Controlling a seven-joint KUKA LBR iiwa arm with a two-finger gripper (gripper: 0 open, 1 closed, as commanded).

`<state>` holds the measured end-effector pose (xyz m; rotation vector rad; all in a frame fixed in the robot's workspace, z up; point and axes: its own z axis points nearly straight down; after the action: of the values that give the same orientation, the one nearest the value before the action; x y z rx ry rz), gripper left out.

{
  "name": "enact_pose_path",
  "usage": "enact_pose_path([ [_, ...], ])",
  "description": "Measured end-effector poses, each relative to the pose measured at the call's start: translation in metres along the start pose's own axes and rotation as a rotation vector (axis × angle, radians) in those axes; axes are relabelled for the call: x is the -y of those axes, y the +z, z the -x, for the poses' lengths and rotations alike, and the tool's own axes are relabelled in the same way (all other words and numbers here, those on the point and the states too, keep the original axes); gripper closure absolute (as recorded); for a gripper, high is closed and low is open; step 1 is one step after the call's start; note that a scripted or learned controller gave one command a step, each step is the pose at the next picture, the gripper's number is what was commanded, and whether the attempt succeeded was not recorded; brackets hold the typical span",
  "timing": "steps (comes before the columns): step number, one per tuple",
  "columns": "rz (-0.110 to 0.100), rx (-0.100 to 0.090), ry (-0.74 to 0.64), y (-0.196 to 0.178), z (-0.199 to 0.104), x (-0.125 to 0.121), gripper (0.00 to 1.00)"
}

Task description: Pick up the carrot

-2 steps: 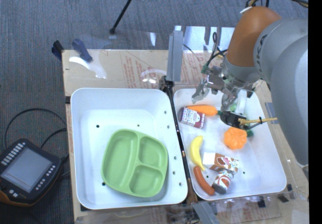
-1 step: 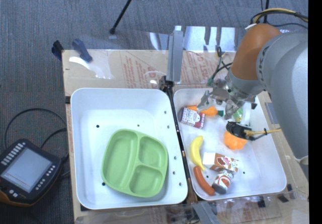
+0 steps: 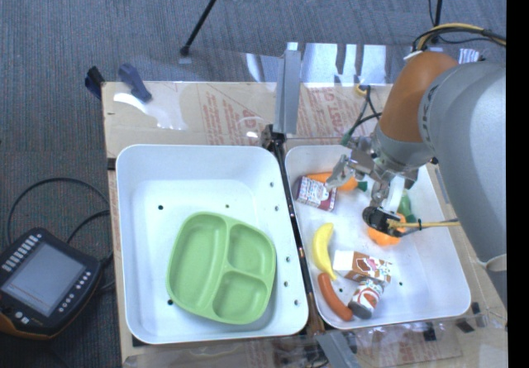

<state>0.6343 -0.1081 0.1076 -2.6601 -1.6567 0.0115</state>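
Note:
The carrot (image 3: 348, 185) lies near the back of the right bin (image 3: 438, 275), an orange piece partly covered by the gripper and by a maroon packet (image 3: 316, 193). My gripper (image 3: 361, 175) hangs low over the carrot's right end, with the orange-banded wrist above it. Whether anything sits between the fingers is hidden from this angle.
In the right bin lie an orange round fruit (image 3: 382, 236), a green item (image 3: 407, 207), a banana (image 3: 322, 246), a white block (image 3: 343, 260), a printed carton (image 3: 369, 265), a sausage (image 3: 335, 297) and a small can (image 3: 366, 299). The left bin (image 3: 149, 193) holds a green divided plate (image 3: 221, 267).

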Motion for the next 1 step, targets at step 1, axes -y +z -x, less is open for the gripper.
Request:
enact_pose_path([
  [1,0.003,-0.001,0.018,0.0031,0.09,-0.0012,0.0],
])
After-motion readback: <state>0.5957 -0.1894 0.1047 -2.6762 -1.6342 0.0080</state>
